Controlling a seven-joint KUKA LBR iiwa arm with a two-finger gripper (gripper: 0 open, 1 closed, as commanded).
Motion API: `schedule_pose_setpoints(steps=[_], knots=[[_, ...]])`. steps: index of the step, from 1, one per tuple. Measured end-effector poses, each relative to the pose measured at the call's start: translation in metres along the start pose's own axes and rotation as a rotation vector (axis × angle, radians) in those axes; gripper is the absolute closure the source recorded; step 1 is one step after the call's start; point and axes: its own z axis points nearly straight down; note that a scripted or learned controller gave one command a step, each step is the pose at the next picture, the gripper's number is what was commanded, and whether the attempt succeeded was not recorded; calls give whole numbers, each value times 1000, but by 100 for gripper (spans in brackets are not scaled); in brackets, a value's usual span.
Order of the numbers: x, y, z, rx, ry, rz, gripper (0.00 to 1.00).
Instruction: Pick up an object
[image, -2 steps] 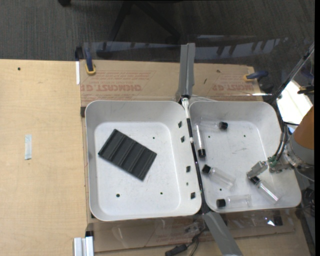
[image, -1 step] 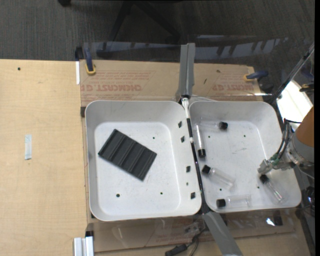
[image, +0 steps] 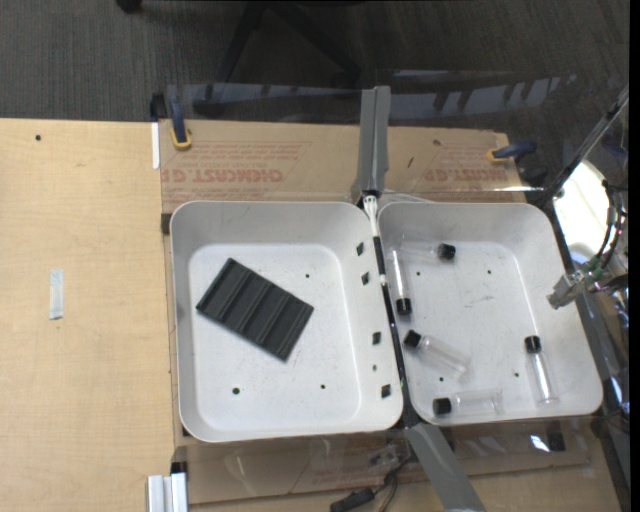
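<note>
A black ribbed rectangular panel (image: 255, 308) lies flat and skewed in the left bin (image: 190, 300). The right bin (image: 560, 240) holds several clear tubes with black caps. One tube (image: 398, 280) lies along its left wall, another (image: 437, 351) sits near the middle, a third (image: 470, 404) rests by the front wall, and one more (image: 541, 372) is at the right. A small black cap (image: 446, 251) sits alone toward the back. My gripper (image: 566, 291) is a grey part over the right bin's right rim, apart from every object and holding nothing that I can see.
A grey divider bar (image: 374, 140) runs between the bins at the back. Cardboard (image: 260, 165) lies behind the bins with clamps at its corners. A wooden bench top (image: 80, 300) extends to the left. Cables (image: 603, 245) hang at the far right.
</note>
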Motion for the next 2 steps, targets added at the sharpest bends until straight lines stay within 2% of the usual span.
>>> schedule_pose_setpoints(steps=[1, 2], knots=[[54, 64, -16, 0, 1, 18, 100], [109, 113, -13, 1, 0, -57, 100]])
